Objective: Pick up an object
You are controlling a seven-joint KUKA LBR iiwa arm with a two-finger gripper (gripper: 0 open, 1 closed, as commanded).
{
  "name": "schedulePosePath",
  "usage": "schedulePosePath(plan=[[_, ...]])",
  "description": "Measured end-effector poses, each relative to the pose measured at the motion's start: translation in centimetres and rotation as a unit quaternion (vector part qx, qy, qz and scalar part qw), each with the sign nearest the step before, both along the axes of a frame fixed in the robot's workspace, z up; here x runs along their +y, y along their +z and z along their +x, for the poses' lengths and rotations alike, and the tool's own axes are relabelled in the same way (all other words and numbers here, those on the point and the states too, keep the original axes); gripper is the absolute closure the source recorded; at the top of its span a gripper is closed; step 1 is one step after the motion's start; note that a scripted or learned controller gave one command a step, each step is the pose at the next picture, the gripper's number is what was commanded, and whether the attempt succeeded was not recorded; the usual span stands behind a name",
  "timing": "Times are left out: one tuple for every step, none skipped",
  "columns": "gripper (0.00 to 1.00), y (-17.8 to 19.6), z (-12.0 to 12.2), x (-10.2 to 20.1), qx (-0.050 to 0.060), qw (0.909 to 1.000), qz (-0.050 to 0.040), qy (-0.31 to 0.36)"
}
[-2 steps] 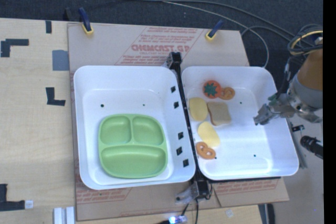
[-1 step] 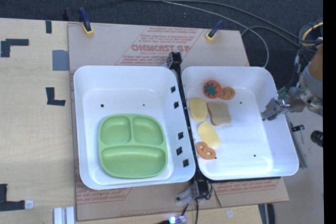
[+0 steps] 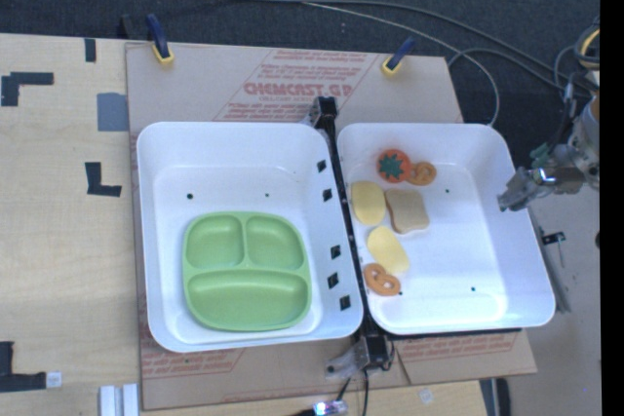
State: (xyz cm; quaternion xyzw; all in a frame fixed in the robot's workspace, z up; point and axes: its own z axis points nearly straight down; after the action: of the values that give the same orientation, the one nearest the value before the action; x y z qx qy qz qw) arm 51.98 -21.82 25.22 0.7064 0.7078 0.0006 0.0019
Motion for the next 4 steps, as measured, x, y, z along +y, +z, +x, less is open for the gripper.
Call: schedulePosePath(plan=[[1.00,0.2,-0.9,5.8,0.002,1.0000,0.0017,0.002],[1.00,0.7,-0.6,10.9,0.002,1.0000,0.0018,0.002],[1.00,1.0,-0.5,16.5,0.002,1.0000,0.0018,0.003],[1.00,1.2,-1.2,21.9,0.003,1.0000,0.0017,0.003]])
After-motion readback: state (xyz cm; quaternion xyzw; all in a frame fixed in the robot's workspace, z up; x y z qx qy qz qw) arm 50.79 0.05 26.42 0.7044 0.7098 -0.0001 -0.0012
